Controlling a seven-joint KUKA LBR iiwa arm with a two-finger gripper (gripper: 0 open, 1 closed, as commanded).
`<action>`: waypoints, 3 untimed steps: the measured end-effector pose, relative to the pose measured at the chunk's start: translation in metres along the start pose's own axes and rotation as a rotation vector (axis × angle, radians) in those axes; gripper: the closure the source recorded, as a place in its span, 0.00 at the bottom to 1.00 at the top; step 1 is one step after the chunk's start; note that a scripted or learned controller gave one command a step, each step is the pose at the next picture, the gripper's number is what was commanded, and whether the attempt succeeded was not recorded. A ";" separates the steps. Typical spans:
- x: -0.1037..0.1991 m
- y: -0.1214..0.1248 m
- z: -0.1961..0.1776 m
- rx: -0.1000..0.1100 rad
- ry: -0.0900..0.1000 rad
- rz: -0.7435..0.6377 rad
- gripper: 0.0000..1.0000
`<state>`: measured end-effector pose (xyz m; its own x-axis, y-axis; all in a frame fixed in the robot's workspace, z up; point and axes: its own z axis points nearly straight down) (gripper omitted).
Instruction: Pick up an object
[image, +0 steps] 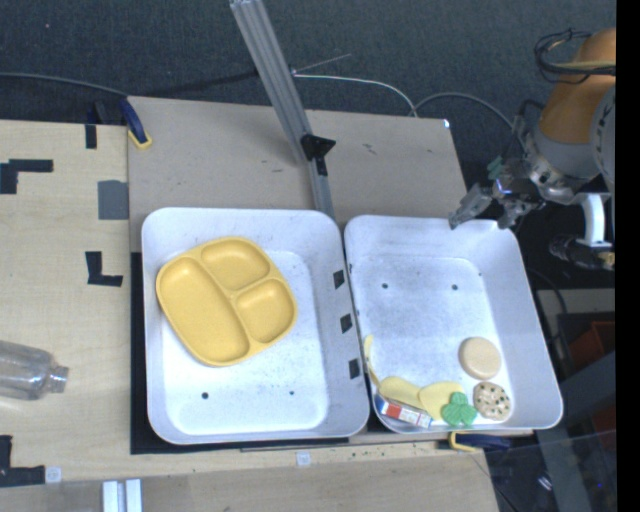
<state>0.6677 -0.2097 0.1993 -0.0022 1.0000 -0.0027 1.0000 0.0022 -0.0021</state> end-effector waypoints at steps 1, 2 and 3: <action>0.126 -0.017 0.011 0.000 0.004 -0.005 0.00; 0.122 -0.017 0.011 -0.001 0.003 0.000 0.00; 0.122 -0.017 0.001 -0.001 0.004 -0.002 1.00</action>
<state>0.6507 -0.0875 0.1982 -0.0041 1.0000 0.0016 1.0000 0.0041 -0.0012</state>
